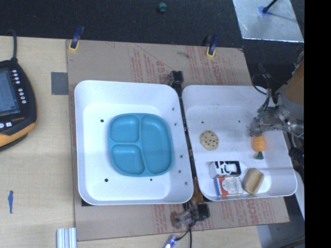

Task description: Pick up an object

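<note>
Orange and small, the carrot-like toy [258, 144] lies near the right wall of the right bin [232, 94], right of the cookie [209, 139] and up from the bread roll [253, 180] at the front edge. To take it well, the gripper [262, 124] should settle straight down and centred over it. The arm reaches in over the bin's right rim, its tool just above the toy; whether that tool is open or closed cannot be told.

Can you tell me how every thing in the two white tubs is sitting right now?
blue plate: flat in left tub, nothing on it
cookie: lying flat, alone
carrot: lying just under the hand
small carton: lying on its side
bread roll: resting against the carton
</note>
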Controlling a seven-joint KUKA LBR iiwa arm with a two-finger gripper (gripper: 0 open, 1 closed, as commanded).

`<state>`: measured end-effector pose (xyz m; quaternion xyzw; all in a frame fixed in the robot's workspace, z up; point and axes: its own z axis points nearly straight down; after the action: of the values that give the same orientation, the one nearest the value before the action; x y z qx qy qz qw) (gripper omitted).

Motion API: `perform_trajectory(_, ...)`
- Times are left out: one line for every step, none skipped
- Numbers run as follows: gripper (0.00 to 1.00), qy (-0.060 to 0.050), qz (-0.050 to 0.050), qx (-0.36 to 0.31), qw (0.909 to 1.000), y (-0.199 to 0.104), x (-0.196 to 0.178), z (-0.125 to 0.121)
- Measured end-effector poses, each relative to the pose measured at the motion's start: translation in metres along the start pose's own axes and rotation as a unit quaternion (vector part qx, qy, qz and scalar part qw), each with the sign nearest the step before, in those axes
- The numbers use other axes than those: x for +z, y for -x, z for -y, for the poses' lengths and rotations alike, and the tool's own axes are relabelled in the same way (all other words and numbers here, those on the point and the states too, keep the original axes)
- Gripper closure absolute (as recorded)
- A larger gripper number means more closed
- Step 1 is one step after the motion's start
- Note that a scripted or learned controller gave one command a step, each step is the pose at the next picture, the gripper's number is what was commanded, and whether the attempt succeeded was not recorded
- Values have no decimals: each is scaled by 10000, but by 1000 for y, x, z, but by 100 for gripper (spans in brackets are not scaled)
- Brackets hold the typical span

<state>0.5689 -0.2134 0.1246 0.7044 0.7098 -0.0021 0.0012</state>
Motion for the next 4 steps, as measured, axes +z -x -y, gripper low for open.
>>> perform_trajectory(0,-2,2,-2,10000,0,0,0)
perform_trajectory(0,0,-23,24,10000,-1,-64,8)
perform_trajectory(0,-5,-17,14,10000,-1,-47,-3)
perform_trajectory(0,-17,-20,11,10000,-2,-28,-4)
